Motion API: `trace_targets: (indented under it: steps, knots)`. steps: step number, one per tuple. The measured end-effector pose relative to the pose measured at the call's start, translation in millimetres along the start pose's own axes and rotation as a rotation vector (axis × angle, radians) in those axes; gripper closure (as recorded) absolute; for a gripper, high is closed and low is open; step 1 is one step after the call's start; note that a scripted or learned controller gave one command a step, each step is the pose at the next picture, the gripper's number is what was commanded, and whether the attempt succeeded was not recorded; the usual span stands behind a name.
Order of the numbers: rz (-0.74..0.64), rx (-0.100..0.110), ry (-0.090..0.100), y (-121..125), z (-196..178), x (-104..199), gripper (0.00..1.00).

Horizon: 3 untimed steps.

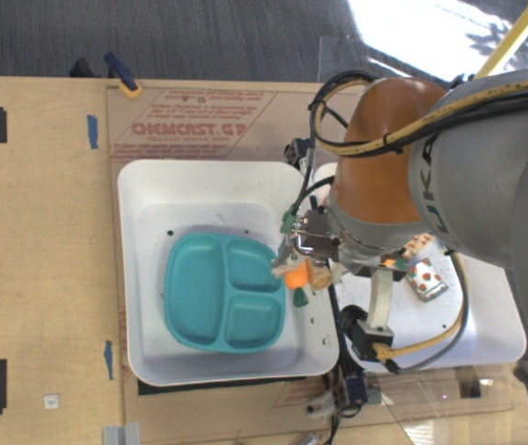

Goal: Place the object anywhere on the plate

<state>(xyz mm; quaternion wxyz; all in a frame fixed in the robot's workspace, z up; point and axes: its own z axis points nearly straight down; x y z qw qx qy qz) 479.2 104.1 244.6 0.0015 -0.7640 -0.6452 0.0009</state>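
Overhead slanted view of a bench covered in flat brown cardboard [42, 248] printed with red lettering at its far edge, bearing two shallow white plastic bins with rounded corners. The left bin [144, 248] holds a teal, smooth, rounded-rectangular plastic plate [222, 290] divided into three compartments: one large on the left, two smaller on the right. The grey arm with its glossy orange band [384, 156] reaches in from the right and hangs over the divide between the bins, looped with black and yellow cables. Its metal two-finger gripper [299, 260] sits just beyond the plate's right rim, above the strip of bin floor between plate and bin wall. A small orange object [295, 273], blocky and partly hidden, with a small green piece just beside it on its near side, lies at the gripper's tip, touching or just overlapping the plate's right edge at the level of the ridge between the two smaller compartments; it appears to sit between the fingers, though the fingers themselves are too cluttered by cables and fittings to tell whether they are parted or pressed together. In the right bin [486, 341], near the arm's underside, rests a small white block with red markings [428, 279], partly tilted
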Motion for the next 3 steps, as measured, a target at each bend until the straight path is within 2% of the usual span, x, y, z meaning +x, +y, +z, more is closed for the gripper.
trace_targets:
  steps: [1,2,3]
  knots:
    - [0.062,-0.001,-0.001,9.8,-12.2,45.9,1.00]
    - [0.251,0.000,-0.001,-22.1,-6.3,121.5,1.00]
    - [0.252,-0.001,-0.003,-20.9,-7.1,119.8,0.00]
